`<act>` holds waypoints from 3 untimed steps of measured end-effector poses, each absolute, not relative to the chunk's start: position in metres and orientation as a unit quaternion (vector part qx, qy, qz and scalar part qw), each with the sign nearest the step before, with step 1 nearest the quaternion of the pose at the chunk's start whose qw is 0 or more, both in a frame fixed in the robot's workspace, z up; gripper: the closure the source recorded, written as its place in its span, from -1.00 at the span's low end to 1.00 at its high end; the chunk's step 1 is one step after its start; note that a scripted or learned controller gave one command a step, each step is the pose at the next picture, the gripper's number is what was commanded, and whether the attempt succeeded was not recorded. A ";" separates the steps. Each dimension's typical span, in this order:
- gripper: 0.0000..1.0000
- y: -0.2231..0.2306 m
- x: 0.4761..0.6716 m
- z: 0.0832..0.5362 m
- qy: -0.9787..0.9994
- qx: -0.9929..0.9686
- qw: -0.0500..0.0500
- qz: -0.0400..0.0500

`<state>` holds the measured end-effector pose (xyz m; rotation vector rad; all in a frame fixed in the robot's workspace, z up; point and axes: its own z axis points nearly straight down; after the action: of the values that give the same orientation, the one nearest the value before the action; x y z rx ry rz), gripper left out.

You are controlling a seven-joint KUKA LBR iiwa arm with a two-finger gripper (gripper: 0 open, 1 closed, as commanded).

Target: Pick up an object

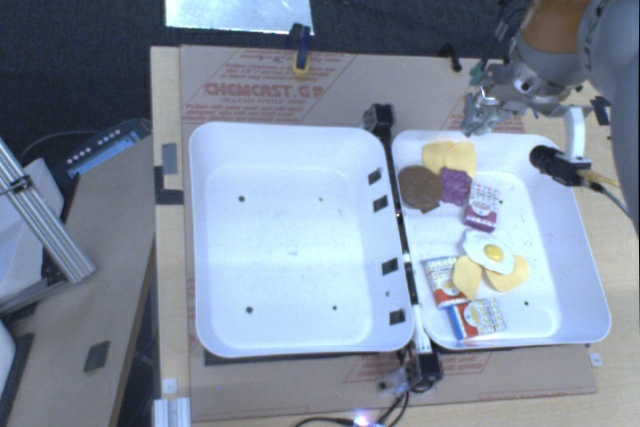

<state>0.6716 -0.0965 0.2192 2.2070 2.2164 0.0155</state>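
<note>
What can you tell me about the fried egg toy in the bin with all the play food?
The fried egg looks like a flat plastic toy, white with a round yellow yolk in the middle. It lies flat, yolk up, in the right bin, near the middle of the pile. It rests partly on top of yellow chip-like pieces beneath and beside it. A pink and white packet sits just behind it. The claw is far from it, over the bin's back edge.
</note>
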 end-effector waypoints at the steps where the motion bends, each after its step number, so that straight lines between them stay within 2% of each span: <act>1: 1.00 0.005 0.670 0.235 0.712 0.702 0.000 0.003; 2: 1.00 0.071 0.669 0.282 0.711 0.703 0.001 0.004; 3: 1.00 0.124 0.657 0.214 0.710 0.704 -0.002 -0.001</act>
<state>0.6573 0.1244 0.2144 2.2144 2.2348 -0.0025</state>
